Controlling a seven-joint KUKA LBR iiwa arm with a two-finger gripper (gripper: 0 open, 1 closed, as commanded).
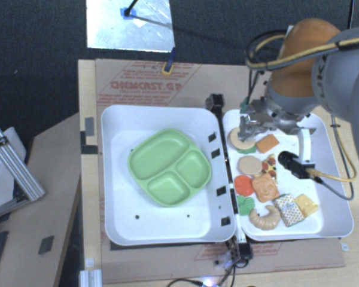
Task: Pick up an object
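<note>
Pale bins, bright toy food

Both bins (116, 220) are white. The left one carries a light green tray (169, 167). In the right one lie a tan disc (237, 139), an orange square (267, 143), a beige oval (249, 164), a red round (245, 185), an orange-brown slab (265, 187), a green piece (246, 205), a golden-brown croissant (264, 217), a speckled silvery block (288, 210) and a yellow wedge (306, 204). The arm (341, 70) is grey with an orange band (302, 46). The bench (145, 82) is tan with red lettering.
</note>
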